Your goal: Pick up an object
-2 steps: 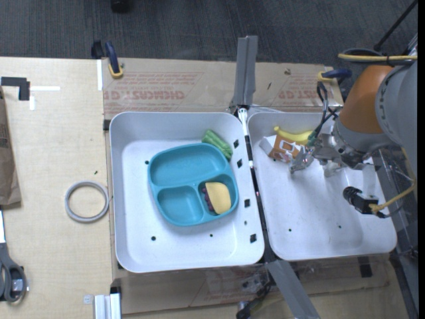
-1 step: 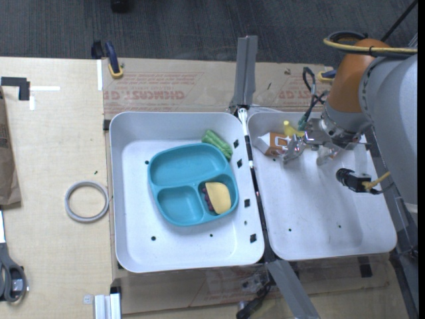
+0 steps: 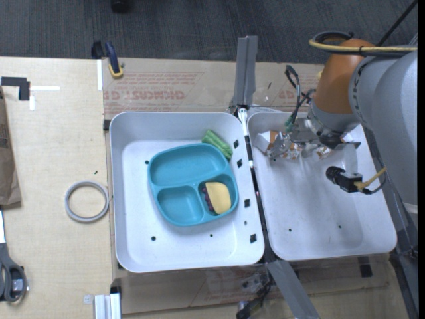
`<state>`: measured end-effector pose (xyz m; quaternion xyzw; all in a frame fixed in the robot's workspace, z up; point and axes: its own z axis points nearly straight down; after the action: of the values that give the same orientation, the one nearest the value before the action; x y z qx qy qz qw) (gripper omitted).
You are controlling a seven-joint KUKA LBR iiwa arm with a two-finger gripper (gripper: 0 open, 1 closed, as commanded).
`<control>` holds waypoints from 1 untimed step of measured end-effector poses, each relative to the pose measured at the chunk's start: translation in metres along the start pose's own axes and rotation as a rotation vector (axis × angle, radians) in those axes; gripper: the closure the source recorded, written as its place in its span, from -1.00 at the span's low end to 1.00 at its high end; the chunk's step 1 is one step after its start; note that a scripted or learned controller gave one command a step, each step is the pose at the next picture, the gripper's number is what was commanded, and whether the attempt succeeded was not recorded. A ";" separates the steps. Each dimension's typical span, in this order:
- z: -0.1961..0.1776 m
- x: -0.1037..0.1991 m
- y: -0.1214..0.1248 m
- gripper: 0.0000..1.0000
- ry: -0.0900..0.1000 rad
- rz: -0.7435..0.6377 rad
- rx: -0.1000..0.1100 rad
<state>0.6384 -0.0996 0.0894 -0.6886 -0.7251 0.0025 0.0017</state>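
Two white bins sit side by side at the centre of the frame. The left bin [image 3: 126,198] holds a blue tray [image 3: 189,185] with three compartments, lying near the bin's middle. A yellow object [image 3: 219,195] rests in the tray's lower right compartment, with something dark tucked just beside it on its left. A green object [image 3: 218,142] lies at the tray's upper right edge, against the bin's upper right corner.

The right bin [image 3: 319,224] has a small cluster of orange and white items [image 3: 287,147] near its upper left wall; what they are is too small to tell. The arm [image 3: 372,78] reaches in from the upper right, and the gripper [image 3: 292,141] hangs low over that cluster. Whether it grips anything cannot be told.

A grey ring [image 3: 86,201] lies on the bench [image 3: 53,151] left of the bins.
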 end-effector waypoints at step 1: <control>-0.008 -0.006 -0.004 1.00 -0.007 0.001 0.014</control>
<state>0.6351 -0.1057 0.0972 -0.6890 -0.7247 0.0097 0.0040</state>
